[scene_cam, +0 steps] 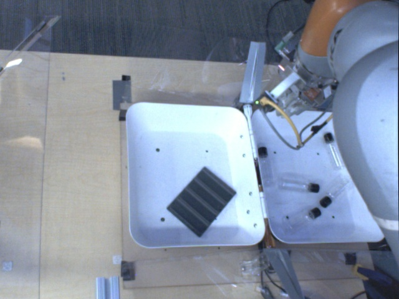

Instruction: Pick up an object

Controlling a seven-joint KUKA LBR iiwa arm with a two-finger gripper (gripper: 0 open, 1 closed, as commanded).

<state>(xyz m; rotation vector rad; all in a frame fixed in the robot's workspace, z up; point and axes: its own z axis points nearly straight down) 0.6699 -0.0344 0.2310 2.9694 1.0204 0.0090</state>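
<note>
While the arm's tool [298, 97] hangs over the far corner of the right bin [293, 229], its opening impossible to judge, a flat ribbed black slab [202, 201] lies diagonally in the smooth white left bin [134, 167]. Slim clear tubes [299, 185] with black caps lie scattered in the right bin, well apart from the slab, on the pale wooden table [75, 167].
</note>
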